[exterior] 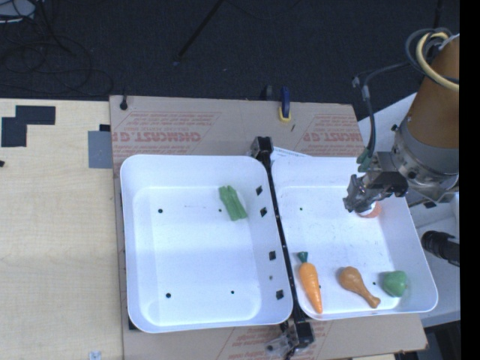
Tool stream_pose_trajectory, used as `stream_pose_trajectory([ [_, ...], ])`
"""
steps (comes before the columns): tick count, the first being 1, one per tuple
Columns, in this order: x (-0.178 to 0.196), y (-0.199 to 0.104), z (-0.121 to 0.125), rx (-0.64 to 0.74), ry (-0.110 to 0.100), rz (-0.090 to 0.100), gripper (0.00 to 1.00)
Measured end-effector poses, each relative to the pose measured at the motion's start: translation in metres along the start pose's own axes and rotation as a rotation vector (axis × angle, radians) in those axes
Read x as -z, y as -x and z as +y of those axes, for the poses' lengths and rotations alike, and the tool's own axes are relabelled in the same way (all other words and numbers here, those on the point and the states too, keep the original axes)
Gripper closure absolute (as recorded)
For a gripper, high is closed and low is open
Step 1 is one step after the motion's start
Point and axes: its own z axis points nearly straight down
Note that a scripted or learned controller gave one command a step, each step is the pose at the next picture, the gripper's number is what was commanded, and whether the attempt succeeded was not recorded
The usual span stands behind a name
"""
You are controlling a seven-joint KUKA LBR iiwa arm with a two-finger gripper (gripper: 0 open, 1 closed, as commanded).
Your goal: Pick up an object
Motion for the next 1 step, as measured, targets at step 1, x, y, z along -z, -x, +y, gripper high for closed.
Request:
stream_pose_trajectory([
  [1, 0.1059, -0.0683, -0.006, 0.003, 0.016, 0.0, 1.0],
])
